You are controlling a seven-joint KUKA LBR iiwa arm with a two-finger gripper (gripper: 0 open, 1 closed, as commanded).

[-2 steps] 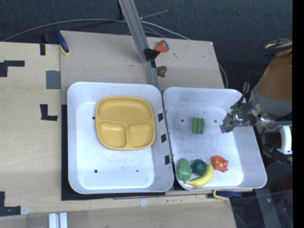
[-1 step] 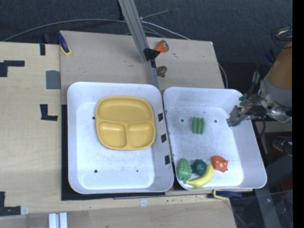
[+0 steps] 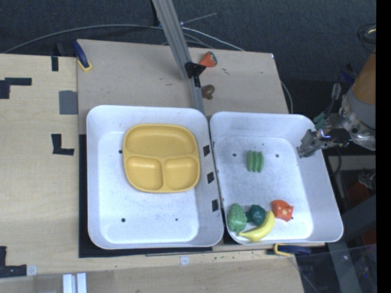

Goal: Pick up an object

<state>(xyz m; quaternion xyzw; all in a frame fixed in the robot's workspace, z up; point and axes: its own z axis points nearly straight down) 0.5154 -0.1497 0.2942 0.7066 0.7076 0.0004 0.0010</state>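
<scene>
The right bin holds a green ridged piece near its middle. Along its front edge lie a light green vegetable, a dark teal piece, a yellow banana and a red-orange piece. My gripper hangs at the bin's right rim, to the right of the green ridged piece and apart from it. Nothing shows between its fingers.
The left bin bears a yellow three-compartment plate. A grey pole slants down to the gap between the bins at the back. A small orange object lies on the bench behind the bins.
</scene>
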